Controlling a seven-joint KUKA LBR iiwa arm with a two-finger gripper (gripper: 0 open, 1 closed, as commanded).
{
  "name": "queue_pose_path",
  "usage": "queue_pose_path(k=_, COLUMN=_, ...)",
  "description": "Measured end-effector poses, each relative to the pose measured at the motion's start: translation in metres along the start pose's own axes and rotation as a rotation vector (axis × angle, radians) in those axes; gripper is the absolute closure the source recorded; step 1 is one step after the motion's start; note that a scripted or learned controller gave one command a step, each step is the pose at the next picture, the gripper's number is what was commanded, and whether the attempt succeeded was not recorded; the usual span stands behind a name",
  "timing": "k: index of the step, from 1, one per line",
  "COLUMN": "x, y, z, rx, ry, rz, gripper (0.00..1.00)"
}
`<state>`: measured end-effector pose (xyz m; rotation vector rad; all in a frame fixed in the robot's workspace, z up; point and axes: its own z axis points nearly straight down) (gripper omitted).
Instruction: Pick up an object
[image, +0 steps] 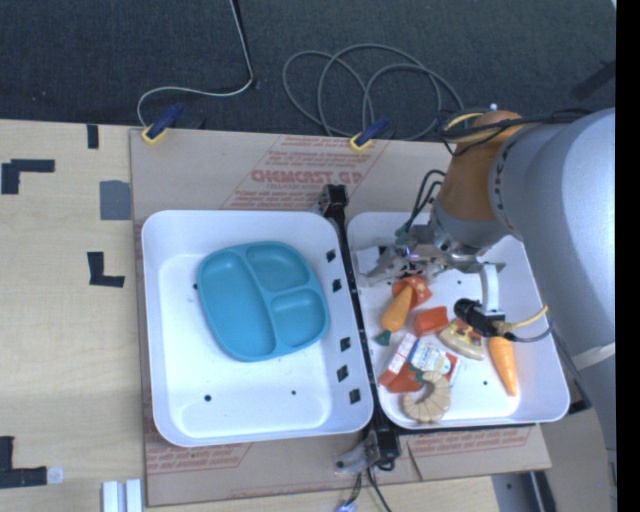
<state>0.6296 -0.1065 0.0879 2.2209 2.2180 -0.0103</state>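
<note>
My gripper (405, 262) is low in the right bin (540, 395), near its far left part. Just below it lies an orange carrot-like toy (397, 308), its upper end close to the gripper. A red block (431, 320) sits to the right of that toy. Nearer the front lie a red and white packet (416, 362) and a tan ridged piece (430, 401). A second orange carrot (503, 366) lies at the right, beside a pale flat piece (463, 341). The view does not show anything held.
The left bin (175, 400) holds a blue divided plate (263, 298). A black divider (345, 300) runs between the two bins. The grey arm (560, 200) covers the right bin's far right corner. Cables (360, 90) lie on the dark floor beyond the bench.
</note>
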Motion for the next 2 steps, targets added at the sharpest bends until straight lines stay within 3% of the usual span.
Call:
queue_pose_path(k=1, x=0.0085, y=-0.0393, z=-0.0083, rx=-0.001, ry=0.006, rz=-0.001, gripper=0.00)
queue_pose_path(k=2, x=0.0085, y=-0.0394, z=-0.0175, rx=0.000, ry=0.006, rz=-0.002, gripper=1.00)
